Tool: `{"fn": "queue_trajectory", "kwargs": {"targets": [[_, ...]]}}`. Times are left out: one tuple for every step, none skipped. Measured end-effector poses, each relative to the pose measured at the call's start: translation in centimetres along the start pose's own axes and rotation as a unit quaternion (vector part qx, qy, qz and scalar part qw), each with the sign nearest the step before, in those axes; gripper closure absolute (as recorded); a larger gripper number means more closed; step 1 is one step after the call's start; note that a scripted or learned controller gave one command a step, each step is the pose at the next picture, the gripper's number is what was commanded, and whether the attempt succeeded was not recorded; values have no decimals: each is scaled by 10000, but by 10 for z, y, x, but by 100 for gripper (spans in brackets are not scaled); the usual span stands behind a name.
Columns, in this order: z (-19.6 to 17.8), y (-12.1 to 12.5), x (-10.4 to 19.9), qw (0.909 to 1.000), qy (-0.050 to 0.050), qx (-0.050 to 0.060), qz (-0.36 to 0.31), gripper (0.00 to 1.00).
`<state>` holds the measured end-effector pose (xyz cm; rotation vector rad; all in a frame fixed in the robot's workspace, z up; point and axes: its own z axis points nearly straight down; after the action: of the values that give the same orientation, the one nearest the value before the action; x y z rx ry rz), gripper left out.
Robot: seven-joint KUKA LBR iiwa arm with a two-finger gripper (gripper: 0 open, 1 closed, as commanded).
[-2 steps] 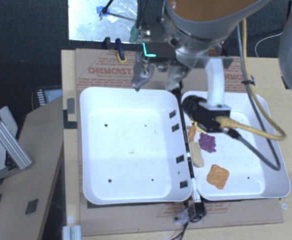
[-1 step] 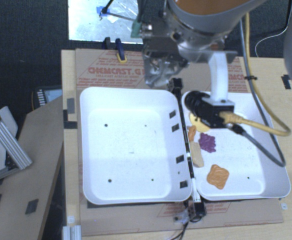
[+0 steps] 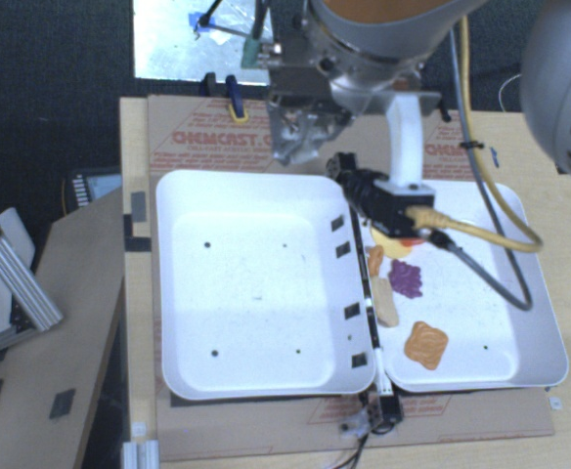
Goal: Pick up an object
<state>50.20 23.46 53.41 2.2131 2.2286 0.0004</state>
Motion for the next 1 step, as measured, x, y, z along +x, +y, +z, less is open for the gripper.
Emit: {"fn": "queue_trajectory", "kwargs": {"targets": [[-1,0,0,10000,7,-2,1,0]]}}
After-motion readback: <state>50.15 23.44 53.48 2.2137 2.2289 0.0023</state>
